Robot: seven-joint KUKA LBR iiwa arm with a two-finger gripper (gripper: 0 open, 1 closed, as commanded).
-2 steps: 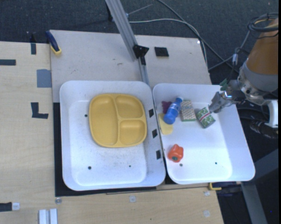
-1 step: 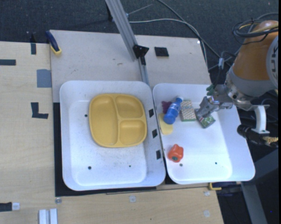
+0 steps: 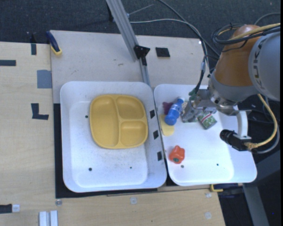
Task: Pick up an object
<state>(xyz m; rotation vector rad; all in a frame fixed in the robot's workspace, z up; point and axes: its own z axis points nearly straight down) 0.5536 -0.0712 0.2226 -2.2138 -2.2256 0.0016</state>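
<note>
My gripper (image 3: 192, 113) hangs over the upper middle of the right bin (image 3: 212, 166), just right of a blue bottle (image 3: 173, 112) that lies tilted by the bin's left wall. A purple item (image 3: 166, 107) peeks out behind the bottle and a pale yellow piece (image 3: 168, 128) lies below it. A green-and-white packet (image 3: 208, 121) sits just right of the gripper, under the wrist. A red pepper-like toy (image 3: 177, 154) rests lower in the bin, well apart from the gripper.
The left bin (image 3: 75, 140) holds a yellow divided plate (image 3: 119, 120). A metal pole (image 3: 125, 25) slants down to the gap between the bins. Cables loop behind the arm at the right. A black connector (image 3: 231, 139) sticks out over the right bin.
</note>
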